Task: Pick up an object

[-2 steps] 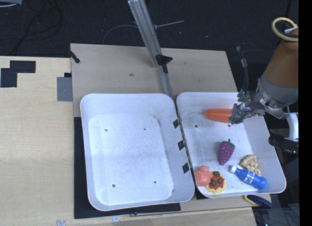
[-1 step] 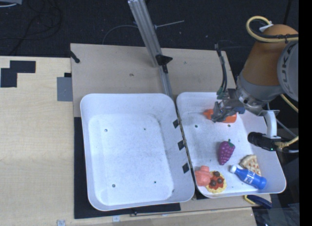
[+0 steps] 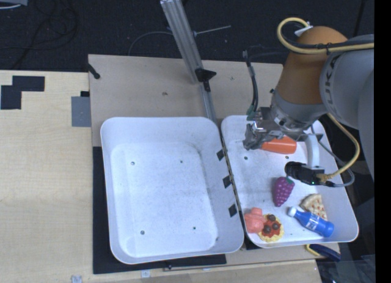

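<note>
gripper (image 3: 253,136) down at the far end of the bin on the view's right (image 3: 259,175), carried by the grey arm (image 3: 351,86) with its orange band, at the view's right side. spread or pressed together: cannot tell from this slant, with the wrist in the way.

just beside the gripper, on the arm's side, an orange piece (image 3: 281,147), lying flat on the bin floor and partly tucked under the wrist. touching the gripper or merely next to it: cannot tell.

nearer the camera in the same bin, a purple bunch of grapes (image 3: 281,191), apart from the orange piece. toward the near right corner, a toy pizza slice (image 3: 315,203), and close against it a blue bottle (image 3: 313,222) with a white cap, lying on its side. at the near left corner of that bin, a pink-red lump (image 3: 253,219) pressed against a small fruit tart (image 3: 270,230).

to the view's left, the second white bin (image 3: 159,190), side by side with the first, rims meeting along a row of small black clips (image 3: 227,181). beneath both, a pale desk (image 3: 146,89). beyond the bins, a slanted aluminium rail (image 3: 182,34), leaning up and away from the desk.
</note>
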### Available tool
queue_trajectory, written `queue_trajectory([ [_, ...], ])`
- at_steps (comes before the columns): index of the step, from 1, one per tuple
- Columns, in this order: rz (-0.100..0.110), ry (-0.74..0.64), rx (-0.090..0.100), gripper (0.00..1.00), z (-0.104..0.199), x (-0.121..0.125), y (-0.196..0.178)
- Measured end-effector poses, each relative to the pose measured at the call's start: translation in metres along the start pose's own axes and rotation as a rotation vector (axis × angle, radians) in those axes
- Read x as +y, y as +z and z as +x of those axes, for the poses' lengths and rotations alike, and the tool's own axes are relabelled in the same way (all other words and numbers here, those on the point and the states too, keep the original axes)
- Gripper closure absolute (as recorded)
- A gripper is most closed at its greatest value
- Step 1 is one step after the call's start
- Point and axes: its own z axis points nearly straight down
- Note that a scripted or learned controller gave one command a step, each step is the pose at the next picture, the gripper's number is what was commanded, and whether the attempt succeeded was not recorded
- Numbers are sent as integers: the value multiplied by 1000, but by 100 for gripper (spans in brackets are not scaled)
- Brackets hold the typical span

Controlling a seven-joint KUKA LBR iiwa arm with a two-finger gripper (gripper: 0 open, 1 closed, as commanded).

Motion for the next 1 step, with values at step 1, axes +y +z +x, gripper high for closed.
queue_trajectory([
  [1, -1, -1, 1, 100, 59, 8, -12],
])
